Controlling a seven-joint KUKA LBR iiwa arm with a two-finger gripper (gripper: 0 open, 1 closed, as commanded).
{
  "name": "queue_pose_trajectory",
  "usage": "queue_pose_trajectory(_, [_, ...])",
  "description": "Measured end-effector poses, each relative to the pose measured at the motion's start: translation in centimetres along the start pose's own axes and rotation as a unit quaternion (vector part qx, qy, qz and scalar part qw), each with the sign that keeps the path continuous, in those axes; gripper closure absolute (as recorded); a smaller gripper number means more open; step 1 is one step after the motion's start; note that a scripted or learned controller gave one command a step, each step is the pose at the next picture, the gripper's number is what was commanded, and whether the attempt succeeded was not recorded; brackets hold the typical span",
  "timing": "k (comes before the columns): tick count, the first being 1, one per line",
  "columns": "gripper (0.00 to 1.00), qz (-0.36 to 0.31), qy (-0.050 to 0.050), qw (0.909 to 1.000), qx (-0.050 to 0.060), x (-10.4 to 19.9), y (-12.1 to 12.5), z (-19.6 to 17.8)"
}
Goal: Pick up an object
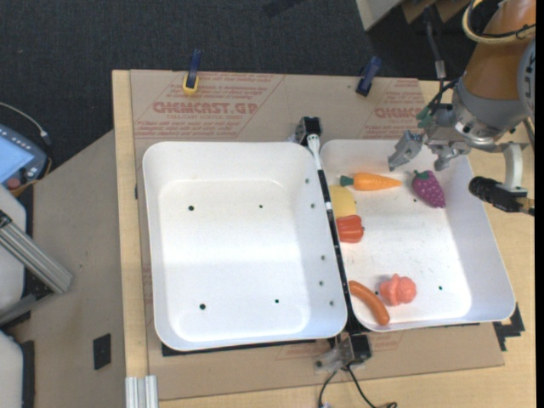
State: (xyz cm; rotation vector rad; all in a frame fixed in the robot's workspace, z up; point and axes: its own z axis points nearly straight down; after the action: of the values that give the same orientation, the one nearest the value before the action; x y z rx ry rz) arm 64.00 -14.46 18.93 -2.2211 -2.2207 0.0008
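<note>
The right bin holds several toy foods. An orange carrot lies near its back left, with a purple grape bunch to its right. A yellow piece and a red pepper lie by the bin's left wall. An orange sausage and a pink piece rest near the front. My gripper hovers open over the back of the right bin, just above and between the carrot and the grapes, with nothing between its fingers.
The left bin lies beside the right one on a cardboard sheet held by two blue clamps. A black clip joins the bins at the back, another at the front. The arm enters from the upper right.
</note>
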Motion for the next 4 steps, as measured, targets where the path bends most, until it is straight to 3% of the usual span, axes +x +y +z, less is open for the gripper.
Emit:
queue_pose_trajectory(1, [0.0,0.001,-0.003,0.9999,-0.01,-2.1,-4.9,-16.0])
queue_pose_trajectory(2, [1.0,0.0,-0.002,1.0,-0.004,-1.9,-4.9,-15.9])
queue_pose_trajectory(3, [1.0,-0.004,0.0,1.0,-0.006,5.7,-6.0,-23.4])
queue_pose_trajectory(4, [1.0,-0.003,0.0,1.0,-0.003,10.0,-3.6,-24.4])
